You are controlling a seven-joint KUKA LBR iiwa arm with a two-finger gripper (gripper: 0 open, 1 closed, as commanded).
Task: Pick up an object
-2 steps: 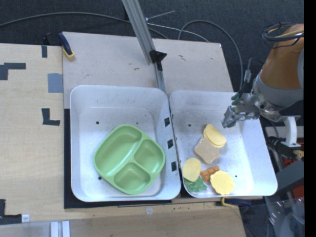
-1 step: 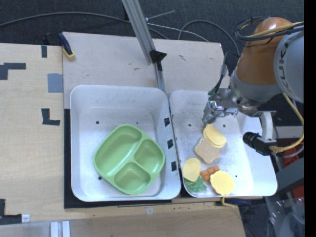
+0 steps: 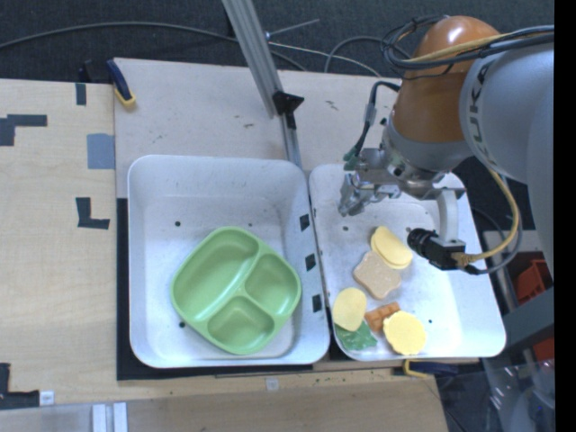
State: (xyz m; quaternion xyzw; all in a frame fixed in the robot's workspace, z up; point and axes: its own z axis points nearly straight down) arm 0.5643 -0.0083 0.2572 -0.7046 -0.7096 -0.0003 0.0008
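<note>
The end effector (image 3: 353, 198) hangs over the right bin's (image 3: 468, 327) far left corner; I cannot tell its state. Food pieces (image 3: 385, 273) lie nearer; a green tray (image 3: 236, 288) sits left.

We see one grey robot arm (image 3: 504, 106) entering from the right side of the view, its thick body curving toward the middle. An orange band (image 3: 441, 70) wraps the arm just above the wrist, rounded like a dome from our angle. Black and pale cables loop around this section. Below the band, the wrist narrows to a metal two-finger gripper (image 3: 351, 201) that points down and slightly left. We see nothing between its tips.
</note>
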